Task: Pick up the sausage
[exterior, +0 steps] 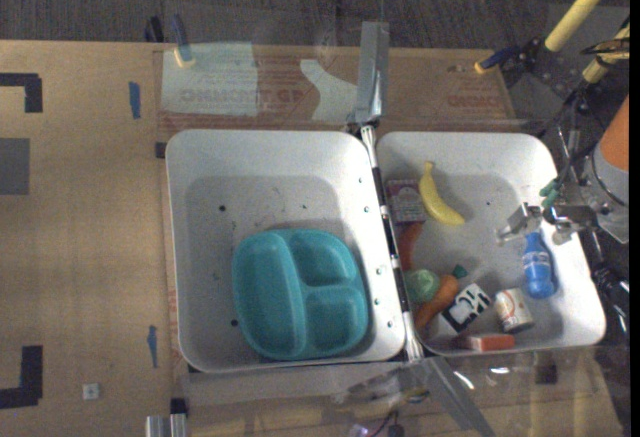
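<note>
Two shallow white bins sit side by side on the counter [80, 225]. The left bin [200, 175] holds a teal divided plate [300, 293] near its front edge. The right bin [490, 160] holds the clutter: a yellow banana [438, 195] toward its back, a small pinkish packet [405, 201] against the left wall, and the reddish sausage [410, 247] just below that packet, lying along the left wall beside a green item [421, 283] and an orange carrot [440, 299]. Near the front edge are a black-and-white box [466, 306], a small can [513, 309] and a flat orange-red piece [490, 342]. A blue bottle [537, 266] lies toward the right wall. The gripper [535, 221] hangs over the right side of that bin, just above the bottle and well apart from the sausage; whether its jaws are open or closed cannot be told, and nothing is seen held between them.
</note>
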Robot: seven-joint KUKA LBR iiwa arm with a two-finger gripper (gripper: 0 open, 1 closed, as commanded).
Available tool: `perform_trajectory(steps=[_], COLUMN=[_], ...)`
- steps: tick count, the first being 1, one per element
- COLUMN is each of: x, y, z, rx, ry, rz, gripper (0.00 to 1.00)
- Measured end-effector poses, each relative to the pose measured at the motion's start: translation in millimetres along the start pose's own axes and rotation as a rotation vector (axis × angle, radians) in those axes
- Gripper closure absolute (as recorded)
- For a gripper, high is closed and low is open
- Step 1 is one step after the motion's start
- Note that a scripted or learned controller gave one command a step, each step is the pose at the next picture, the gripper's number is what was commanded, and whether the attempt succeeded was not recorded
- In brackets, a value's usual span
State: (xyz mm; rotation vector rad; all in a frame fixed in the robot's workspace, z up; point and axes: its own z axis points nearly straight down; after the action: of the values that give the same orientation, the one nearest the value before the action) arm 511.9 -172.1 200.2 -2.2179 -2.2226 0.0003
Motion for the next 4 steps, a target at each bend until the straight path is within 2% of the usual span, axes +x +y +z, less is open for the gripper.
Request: perform_trajectory(steps=[1,2,3,4], x=[14,13,80,81], y=[-30,98,85,23], z=[113,59,60,111], rx=[-0.009,-0.003,0.002,-0.004], ry=[0.0,-0.002,0.0,0.0], rz=[0.173,0.296,0.262,0.418], gripper=[0.0,0.0,0.0,0.0])
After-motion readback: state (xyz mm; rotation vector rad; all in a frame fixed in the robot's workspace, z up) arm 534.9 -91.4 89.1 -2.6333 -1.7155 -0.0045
